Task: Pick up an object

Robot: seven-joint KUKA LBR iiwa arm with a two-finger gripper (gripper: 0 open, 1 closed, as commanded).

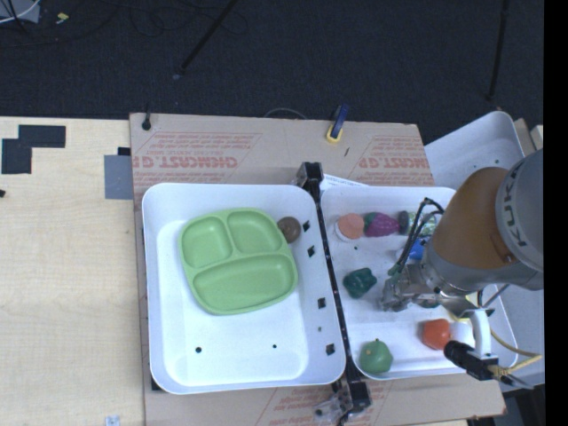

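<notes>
Arm: grey with an orange band (475, 220), reaching in over the right bin from the surface's right edge.
Pincer: the pincer (397, 296) is low in the middle of the right bin (390, 366), its metal tip just above the bin floor; whether it is wide or narrow cannot be told, and nothing is seen held in it.
Dark green object: the dark green object (360, 281) lies on the right bin's floor just beside the pincer, on the side toward the divider between the bins.
Green round fruit: the green round fruit (375, 357) sits at the right bin's near edge, close to its near-left corner.
Orange-red object: the orange-red object (436, 333) lies near the bin's near edge, beside the arm's wrist.
Far edge items: a pink-orange round object (351, 226) and a purple object (382, 224) lie side by side along the right bin's far edge.
Left bin: the left bin (169, 344) holds a green divided plate (238, 260) in its far half; a small brown ball (288, 229) rests at the plate's far-right corner.
Surface: brown cardboard (222, 153) lies under both bins.
</notes>
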